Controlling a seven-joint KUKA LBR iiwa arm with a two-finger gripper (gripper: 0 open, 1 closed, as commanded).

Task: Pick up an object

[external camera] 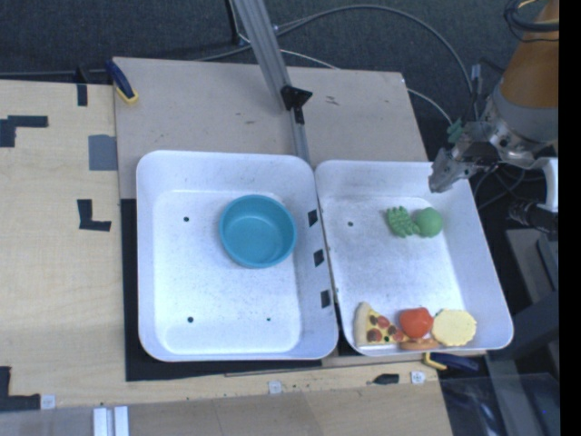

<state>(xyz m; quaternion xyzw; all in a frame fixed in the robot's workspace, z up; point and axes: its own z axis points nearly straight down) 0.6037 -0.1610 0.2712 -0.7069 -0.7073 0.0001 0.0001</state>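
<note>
One gripper [448, 173] over the right bin's [484, 271] far rim, touching nothing, its state impossible to tell.

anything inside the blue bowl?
The blue bowl in the left bin shows only its own blue floor; nothing inside it. Whatever lies beneath the bowl is covered.

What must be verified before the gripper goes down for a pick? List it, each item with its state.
1. Gripper over the right bin: ok, at its upper right corner.
2. Gripper above a target: not ok, the green toy lies to the camera's lower left of it.
3. Finger opening: cannot tell.
4. Green toy free of neighbours: ok, it lies alone.
5. Pizza slice, tomato and yellow piece separated: not ok, bunched along the bin's near edge.
6. Blue bowl: ok, in the left bin.
</note>
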